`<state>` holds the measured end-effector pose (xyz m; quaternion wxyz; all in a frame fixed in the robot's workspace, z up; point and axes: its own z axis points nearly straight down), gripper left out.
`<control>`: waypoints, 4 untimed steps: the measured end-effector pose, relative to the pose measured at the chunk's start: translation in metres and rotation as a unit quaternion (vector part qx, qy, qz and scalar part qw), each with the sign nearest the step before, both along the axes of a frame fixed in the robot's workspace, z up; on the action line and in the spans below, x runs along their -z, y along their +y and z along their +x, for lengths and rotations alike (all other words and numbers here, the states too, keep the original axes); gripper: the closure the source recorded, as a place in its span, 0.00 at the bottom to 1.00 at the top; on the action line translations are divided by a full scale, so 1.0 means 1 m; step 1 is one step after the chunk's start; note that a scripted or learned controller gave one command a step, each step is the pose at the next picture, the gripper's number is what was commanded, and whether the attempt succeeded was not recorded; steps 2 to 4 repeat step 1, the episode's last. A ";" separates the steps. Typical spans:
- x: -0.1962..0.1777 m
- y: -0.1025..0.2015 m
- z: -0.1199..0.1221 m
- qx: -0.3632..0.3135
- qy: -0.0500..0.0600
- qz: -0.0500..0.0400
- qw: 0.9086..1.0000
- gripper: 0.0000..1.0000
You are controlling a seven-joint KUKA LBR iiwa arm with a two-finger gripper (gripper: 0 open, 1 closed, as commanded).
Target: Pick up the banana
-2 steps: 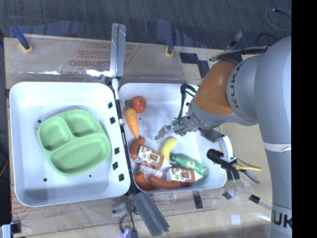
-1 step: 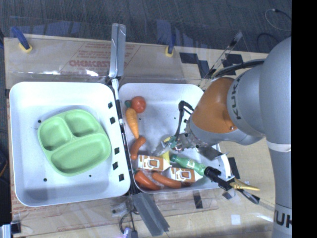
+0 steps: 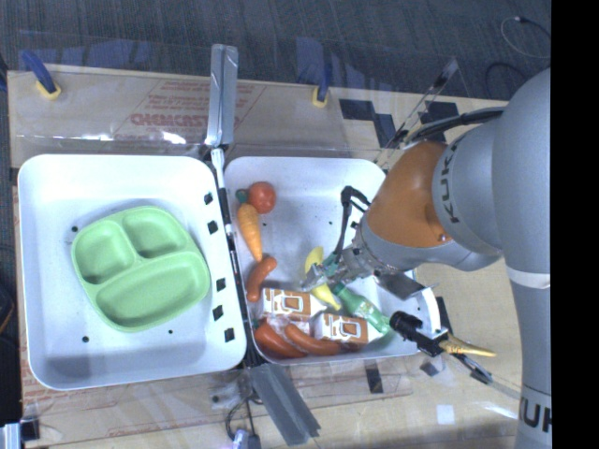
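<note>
Item: banana [image 3: 316, 271], yellow, lying in the right bin [image 3: 299, 171], partly under the tool [image 3: 329, 271]; one end shows just left of the tool, another yellow bit just below it. Tool: at the banana, touching or nearly so; the wrist covers its working end, so how far it is open, and whether it has hold of anything, cannot be told. Neighbours, close-packed: green bottle [image 3: 360, 309] just below and right of the tool; two cartons [image 3: 314, 314] below it; sausages [image 3: 285, 340] further below; carrot [image 3: 249, 231] and tomato [image 3: 261, 195] to its upper left; orange piece [image 3: 258, 278] to its left. Green tray [image 3: 140, 266] sits well apart to the left, in the other bin. Risks: the curved skin slips from an off-centre grip; the bottle or a carton is caught instead, or dragged up with the fruit; a crowded close pushes the banana aside.
</note>
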<state>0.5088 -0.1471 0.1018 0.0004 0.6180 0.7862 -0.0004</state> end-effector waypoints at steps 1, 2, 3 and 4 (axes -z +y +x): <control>-0.146 0.066 0.006 0.048 0.001 0.001 0.999 1.00; -0.146 0.066 0.006 0.048 0.001 0.001 0.999 1.00; -0.146 0.066 0.006 0.048 0.001 0.001 0.999 1.00; -0.146 0.066 0.006 0.048 0.001 0.001 0.999 1.00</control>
